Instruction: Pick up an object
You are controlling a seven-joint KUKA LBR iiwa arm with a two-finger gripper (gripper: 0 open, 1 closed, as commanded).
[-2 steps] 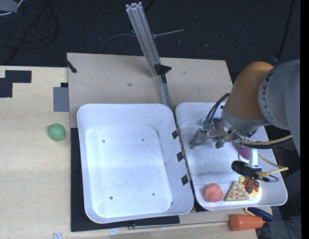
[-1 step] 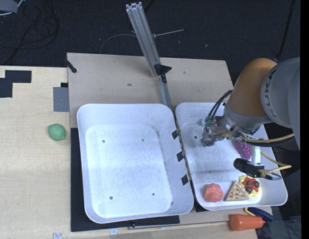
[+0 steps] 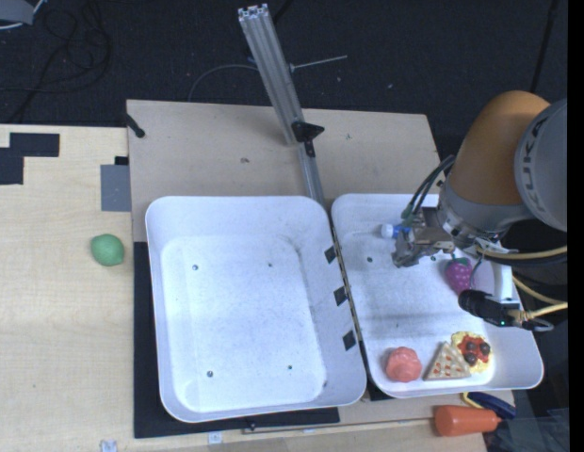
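Observation:
My gripper (image 3: 406, 255) hangs over the upper middle of the right bin (image 3: 396, 314), its dark fingers pointing down above bare bin floor with nothing seen between them. A purple toy (image 3: 459, 274) lies just right of it, partly under the arm. Near the bin's front edge sit a red-orange ball (image 3: 402, 363) and a toy pizza slice with berries (image 3: 462, 355).
The left bin (image 3: 245, 304) stands beside the right one, joined by black clips. A green ball (image 3: 108, 250) rests on the bench at the left. An orange carrot-like toy (image 3: 466, 419) lies outside the right bin's front edge. A metal rail (image 3: 278, 69) slants away behind the bins.

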